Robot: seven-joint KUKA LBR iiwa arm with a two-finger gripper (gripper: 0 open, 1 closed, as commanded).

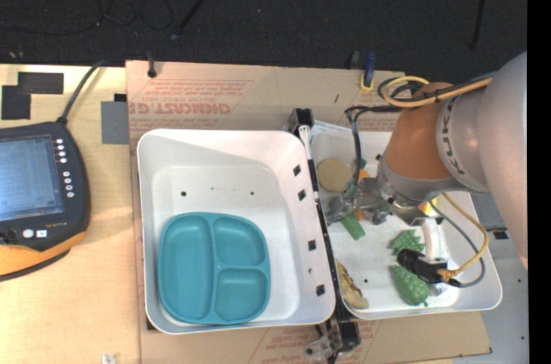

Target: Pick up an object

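Hidden / cut off: far-right part of R bin (379, 268) covered by arm (448, 138), right rim mostly out of sight. Cardboard sheet (198, 100) under both bins, mostly covered by them. Pendant w/ screen (34, 190) at bench left edge, cut by frame. Gripper (360, 206) low over R bin, close to its left rim, about halfway along. Blurry metal there, so can't tell whether jaws apart or together.

Counts:
- 2 white bins, L bin (215, 156) + R bin, side by side, rims touching.
- 1 teal plate (215, 268), 3 compartments, flat in L bin toward near-left corner.
- In R bin: 2 green knobbly pieces, 1 tan disc, 1 small green piece, 1 tan-yellow lump.

Task obj, all in R bin:
- Knobbly piece A (405, 243), dark green, bumpy, mid-bin.
- Knobbly piece B (411, 286), same look, by near rim toward right corner.
- Tan disc (334, 174), round, flat, beige, toward far-left corner, just beside gripper.
- Tan-yellow lump (351, 292), irregular, at near-left corner against left rim; kind unclear.
- Small green piece (354, 227), bright green, elongated, lying tilted, just on near side of gripper. Touching it or not: can't tell.
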